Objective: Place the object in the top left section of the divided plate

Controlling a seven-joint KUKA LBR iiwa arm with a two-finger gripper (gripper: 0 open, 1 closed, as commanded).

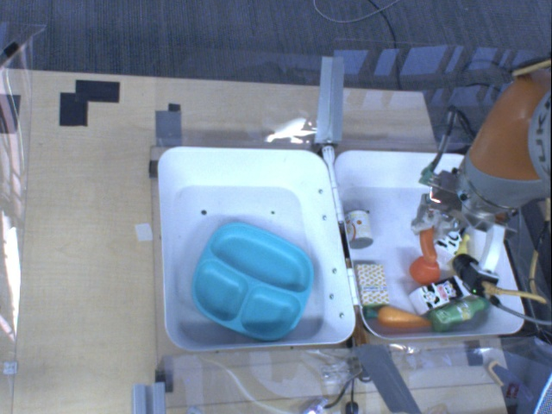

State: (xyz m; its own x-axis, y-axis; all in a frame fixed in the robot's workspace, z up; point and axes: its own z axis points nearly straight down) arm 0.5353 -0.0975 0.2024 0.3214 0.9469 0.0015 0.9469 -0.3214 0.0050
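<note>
The blue divided plate (252,280) is seen in the left bin (181,179), lower centre of the frame, and all three of its sections are bare; nothing has been delivered to the top left section. The work is therefore judged to be at its beginning: an object is yet to be picked, carried across the divider and set down.

The gripper (442,224) is lowered into the right bin (379,175), at the right of the frame, just above an orange carrot-like item (425,261). Whether that item is being pinched cannot be told, since the tool's tip is crowded by cables and clutter. Near it, along the bin's lower edge, a second orange piece (402,318), a green item (457,313) and a black-and-white carton (437,294) are found; a small can (359,228) and a patterned packet (372,283) lie by the divider.
</note>
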